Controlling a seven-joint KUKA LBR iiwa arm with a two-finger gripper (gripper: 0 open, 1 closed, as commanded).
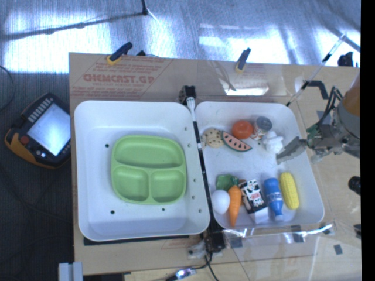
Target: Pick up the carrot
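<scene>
Arm (351,107) cut off at right edge; tool (291,150) blurred.

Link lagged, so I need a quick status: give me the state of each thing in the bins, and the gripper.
carrot: lying in the right bin, ungrasped, beside the white egg.
corn cob: lying by the bin's right wall.
blue bottle: lying on its side.
watermelon slice: lying flat.
green tray: upright in the left bin, compartments bare.
gripper: over the right bin's right edge, away from the carrot.
</scene>
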